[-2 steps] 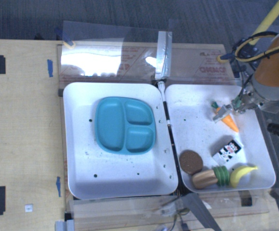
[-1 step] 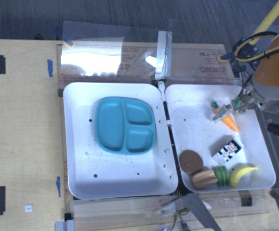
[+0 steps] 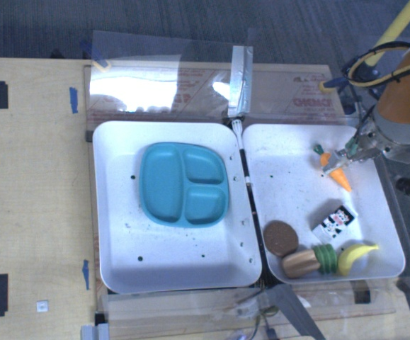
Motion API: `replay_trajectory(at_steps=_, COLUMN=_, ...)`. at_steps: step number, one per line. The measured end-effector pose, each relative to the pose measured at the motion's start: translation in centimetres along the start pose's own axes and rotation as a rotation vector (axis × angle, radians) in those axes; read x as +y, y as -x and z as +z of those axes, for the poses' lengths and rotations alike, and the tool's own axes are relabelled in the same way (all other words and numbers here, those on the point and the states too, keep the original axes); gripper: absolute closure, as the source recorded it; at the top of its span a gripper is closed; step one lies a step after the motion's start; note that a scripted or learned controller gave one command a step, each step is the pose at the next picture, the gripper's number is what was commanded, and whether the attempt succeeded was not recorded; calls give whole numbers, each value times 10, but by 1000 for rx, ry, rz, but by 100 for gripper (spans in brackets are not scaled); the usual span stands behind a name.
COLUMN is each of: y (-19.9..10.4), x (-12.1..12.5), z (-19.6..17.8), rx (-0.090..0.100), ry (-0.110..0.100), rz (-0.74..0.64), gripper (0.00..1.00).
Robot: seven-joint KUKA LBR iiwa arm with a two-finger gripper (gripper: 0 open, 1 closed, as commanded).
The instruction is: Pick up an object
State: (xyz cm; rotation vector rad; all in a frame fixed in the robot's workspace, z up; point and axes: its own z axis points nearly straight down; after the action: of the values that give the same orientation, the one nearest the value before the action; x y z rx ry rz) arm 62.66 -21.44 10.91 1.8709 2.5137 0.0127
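Bench (image 3: 27,190): pale wood-coloured surface at the far left, with black corner marks and small blue tape tabs.
Clear panel (image 3: 162,76): transparent sheet standing behind the bins, catching a bright glare.
Left bin (image 3: 112,246): shallow, white, speckled with small dark spots on its floor.
Blue tray (image 3: 185,184): teal divided plate with three compartments, lying flat in the middle of the left bin.
Divider (image 3: 246,183): narrow seam where the two bins meet side by side.
Right bin (image 3: 282,161): shallow, white, holding all the small objects.
Brown disc (image 3: 280,237): round, dark brown, flat, near the front-left corner of the right bin.
Tan cylinder (image 3: 301,263): lying on its side at the bin's front edge, just in front of the brown disc.
Green piece (image 3: 324,257): ribbed, green, touching the tan cylinder's right end.
Carrot (image 3: 340,177): small orange toy with a green top, in the back-right part of the right bin, directly under the gripper tip.
Black-and-white carton (image 3: 334,222): small patterned box, lying tilted, between the carrot and the front row of objects.
Banana (image 3: 355,255): yellow, curved, just beside the green piece at the front-right corner.
Gripper (image 3: 348,155): low over the back-right part of the right bin, touching or just above the carrot; whether it grips the carrot cannot be told.
Arm (image 3: 401,105): grey with an orange band, entering from the right, cables looped above it.
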Motion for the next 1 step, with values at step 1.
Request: replay_trajectory(at_steps=1, y=-35, x=42, z=24, rx=8, ry=-54, rz=66, gripper=100)
